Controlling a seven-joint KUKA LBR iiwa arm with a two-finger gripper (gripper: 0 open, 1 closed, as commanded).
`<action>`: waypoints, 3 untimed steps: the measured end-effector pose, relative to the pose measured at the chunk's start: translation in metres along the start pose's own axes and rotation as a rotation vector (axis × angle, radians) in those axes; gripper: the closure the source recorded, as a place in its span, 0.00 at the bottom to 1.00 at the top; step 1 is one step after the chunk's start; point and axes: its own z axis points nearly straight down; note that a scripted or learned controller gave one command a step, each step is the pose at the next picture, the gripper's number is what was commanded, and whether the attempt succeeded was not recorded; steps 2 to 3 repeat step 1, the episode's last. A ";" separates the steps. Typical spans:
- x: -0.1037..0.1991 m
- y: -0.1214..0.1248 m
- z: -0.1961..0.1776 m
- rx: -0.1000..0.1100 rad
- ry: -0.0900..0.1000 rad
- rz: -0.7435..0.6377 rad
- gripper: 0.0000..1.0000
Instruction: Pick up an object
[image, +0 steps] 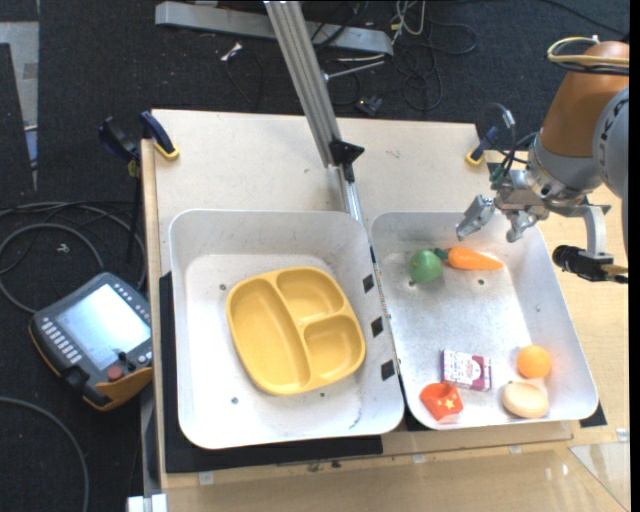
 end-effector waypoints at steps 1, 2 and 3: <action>0.005 0.001 0.059 -0.009 -0.003 0.000 0.00; 0.005 0.001 0.059 -0.009 -0.003 0.000 0.00; 0.005 0.001 0.059 -0.009 -0.003 0.000 0.00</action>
